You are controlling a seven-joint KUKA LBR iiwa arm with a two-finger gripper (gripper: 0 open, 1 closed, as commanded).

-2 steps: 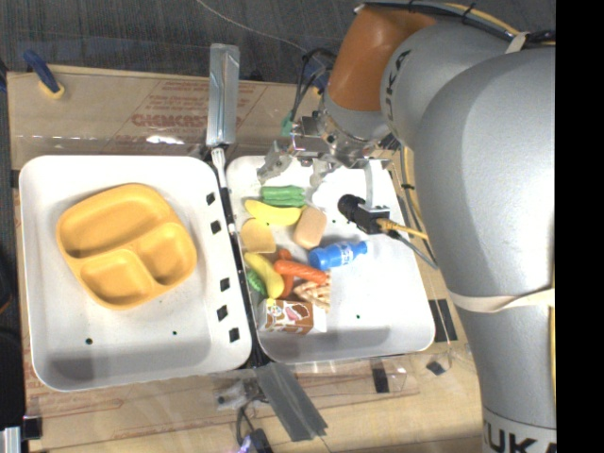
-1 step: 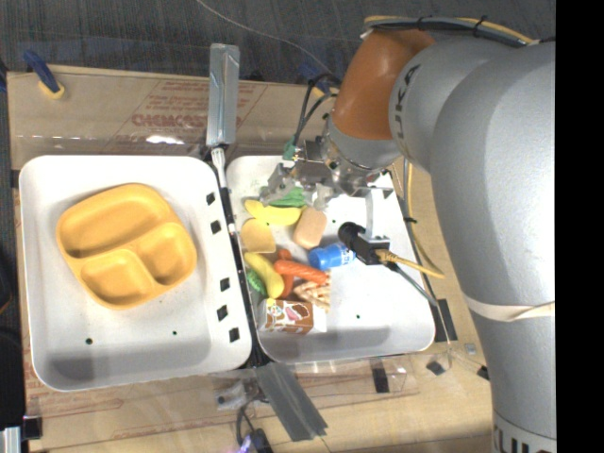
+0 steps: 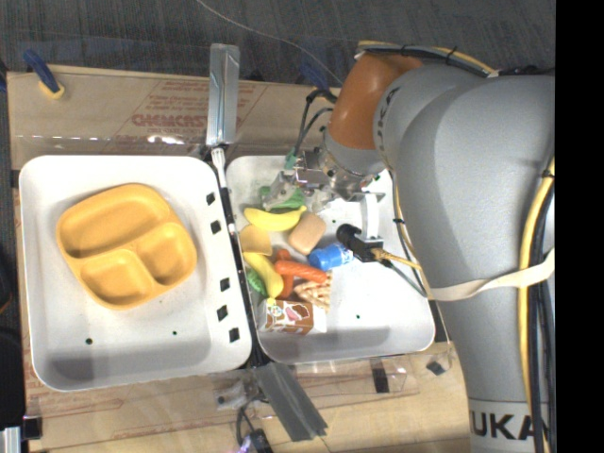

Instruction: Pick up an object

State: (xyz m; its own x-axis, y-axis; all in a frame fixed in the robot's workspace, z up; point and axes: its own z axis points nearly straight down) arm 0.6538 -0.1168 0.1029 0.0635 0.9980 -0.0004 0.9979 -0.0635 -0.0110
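Grey and bulky, the robot arm (image 3: 472, 187) fills the right side of the view, nearest the camera, with an orange band (image 3: 363, 102) just above its wrist. It reaches down into the far part of the right bin (image 3: 396, 324). Its hand (image 3: 316, 182) sits low over the toys at the bin's back edge; whether it is wide, narrow or holding anything cannot be told.

Two shallow white bins sit side by side on the worktop (image 3: 113, 102). In the left bin (image 3: 123, 347) lies a yellow divided tray (image 3: 125, 243), alone and slightly tilted.

A heap of small toys is crowded against the right bin's left wall: a yellow banana (image 3: 272, 219), a tan block (image 3: 307, 234) just beside it, a blue piece (image 3: 329, 257), an orange carrot (image 3: 300, 271), a second yellow piece (image 3: 262, 274), something green (image 3: 286, 196) near the hand, and a brown packet (image 3: 289, 316) nearest the front.
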